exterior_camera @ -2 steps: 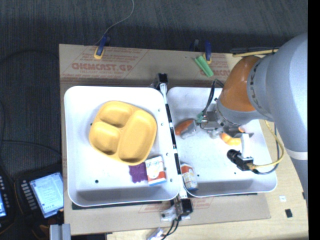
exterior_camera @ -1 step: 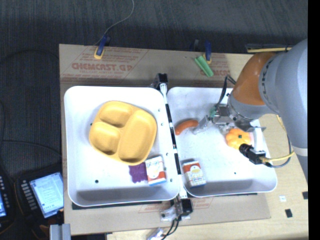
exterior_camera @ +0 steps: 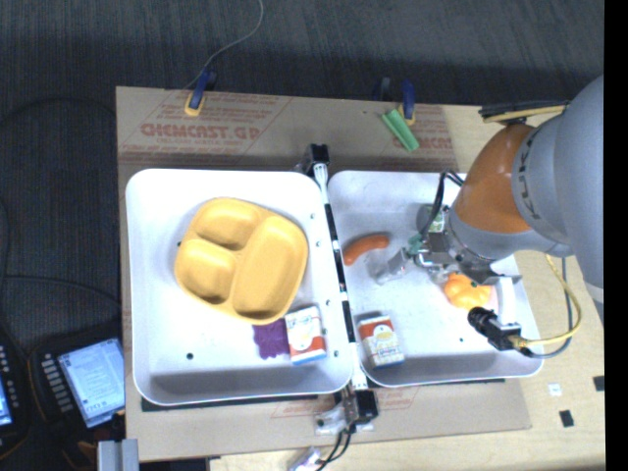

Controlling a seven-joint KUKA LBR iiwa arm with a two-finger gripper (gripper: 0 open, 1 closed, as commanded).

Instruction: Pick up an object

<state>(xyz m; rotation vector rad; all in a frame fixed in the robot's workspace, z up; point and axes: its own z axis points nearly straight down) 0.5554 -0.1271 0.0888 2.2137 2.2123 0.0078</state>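
Dark carpet surrounds a brown tabletop [exterior_camera: 549, 400] on which two white bins sit side by side. In the right bin [exterior_camera: 432, 356], an orange object [exterior_camera: 459, 290] is seen near the right wall, just beside the hand [exterior_camera: 424, 253], which is lowered over the bin's middle. Whether the hand is clenched or released cannot be told, since its tips are blurred against the white floor. The approach step is judged to be in hand; alignment over one object and a closing grip are called for next. An orange sausage-shaped piece [exterior_camera: 365, 246] lies toward the bin's left wall, and a small carton [exterior_camera: 380, 340] at its near edge. Much of the orange object is hidden by the wrist.
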